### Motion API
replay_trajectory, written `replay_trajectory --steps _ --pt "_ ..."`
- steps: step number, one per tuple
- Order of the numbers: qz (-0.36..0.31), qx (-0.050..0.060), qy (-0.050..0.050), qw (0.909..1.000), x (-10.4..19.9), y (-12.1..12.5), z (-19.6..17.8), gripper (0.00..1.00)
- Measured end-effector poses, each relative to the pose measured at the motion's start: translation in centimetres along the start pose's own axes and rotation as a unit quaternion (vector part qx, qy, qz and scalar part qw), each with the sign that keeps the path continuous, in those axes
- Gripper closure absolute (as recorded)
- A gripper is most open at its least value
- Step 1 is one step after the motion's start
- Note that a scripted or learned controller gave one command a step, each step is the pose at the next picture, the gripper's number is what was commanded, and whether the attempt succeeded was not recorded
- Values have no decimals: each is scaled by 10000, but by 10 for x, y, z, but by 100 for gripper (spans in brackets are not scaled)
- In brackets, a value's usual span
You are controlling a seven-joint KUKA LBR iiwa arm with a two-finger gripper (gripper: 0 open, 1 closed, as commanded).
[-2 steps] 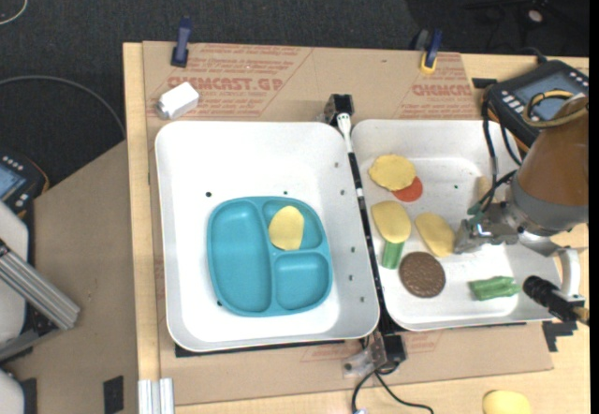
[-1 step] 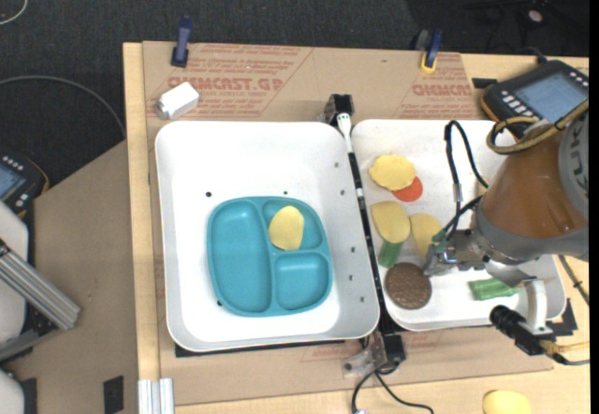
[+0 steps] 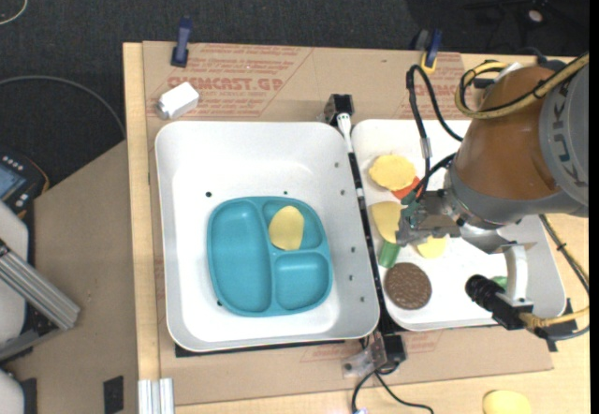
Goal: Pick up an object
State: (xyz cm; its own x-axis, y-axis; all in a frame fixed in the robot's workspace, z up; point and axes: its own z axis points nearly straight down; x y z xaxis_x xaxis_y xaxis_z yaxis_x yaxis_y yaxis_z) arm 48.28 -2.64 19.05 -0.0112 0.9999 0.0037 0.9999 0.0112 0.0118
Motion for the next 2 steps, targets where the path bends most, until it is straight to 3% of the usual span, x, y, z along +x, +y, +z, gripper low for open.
replay_trajectory --steps 1,2 --pt "8 -7 0 10000 61 0 -105 100" --pt "21 88 -7 10000 120 -2 -79 100"
